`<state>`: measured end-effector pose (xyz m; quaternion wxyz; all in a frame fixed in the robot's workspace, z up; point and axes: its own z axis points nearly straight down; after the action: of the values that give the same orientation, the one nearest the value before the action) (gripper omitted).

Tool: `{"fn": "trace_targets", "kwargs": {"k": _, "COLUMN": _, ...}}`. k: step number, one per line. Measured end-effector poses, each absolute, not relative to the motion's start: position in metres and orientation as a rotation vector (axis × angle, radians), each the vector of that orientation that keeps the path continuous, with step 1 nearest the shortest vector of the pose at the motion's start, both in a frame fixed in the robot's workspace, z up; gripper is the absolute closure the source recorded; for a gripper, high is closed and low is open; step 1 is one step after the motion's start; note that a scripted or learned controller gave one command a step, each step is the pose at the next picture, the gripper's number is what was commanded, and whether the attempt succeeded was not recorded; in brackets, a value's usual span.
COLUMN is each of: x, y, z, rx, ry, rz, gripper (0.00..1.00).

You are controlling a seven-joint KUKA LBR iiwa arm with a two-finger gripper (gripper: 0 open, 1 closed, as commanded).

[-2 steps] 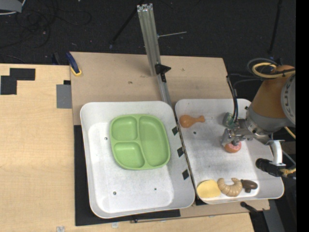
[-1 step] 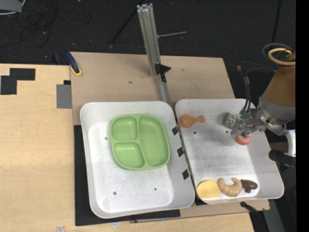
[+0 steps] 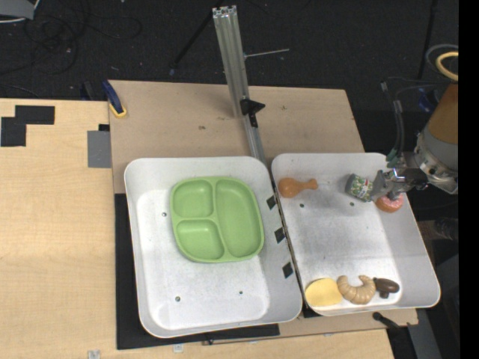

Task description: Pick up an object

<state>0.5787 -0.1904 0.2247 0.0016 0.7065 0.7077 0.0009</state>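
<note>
Near right bin (image 3: 419, 275) corner: yellow piece (image 3: 323, 293), tan croissant-like toy (image 3: 356, 289), dark piece (image 3: 386, 286) bunched against rim. Far left: orange drumstick toy (image 3: 296, 187), free. Far right: gripper (image 3: 391, 182) low between small can (image 3: 360, 187) and reddish piece (image 3: 390, 203), likely targeting can; spread of fingers unclear.

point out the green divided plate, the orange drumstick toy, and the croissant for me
green divided plate (image 3: 217, 219), camera view, on the ridge between its compartments.
orange drumstick toy (image 3: 294, 188), camera view, on its fat end.
croissant (image 3: 356, 289), camera view, on the middle of its curve.
</note>
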Motion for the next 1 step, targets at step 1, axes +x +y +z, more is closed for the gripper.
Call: {"fn": "trace_targets", "kwargs": {"k": 1, "x": 0.5798, "y": -0.1911, "z": 0.2779, "rx": 2.216, "ry": 2.221, "rz": 0.003, "gripper": 1.00}}
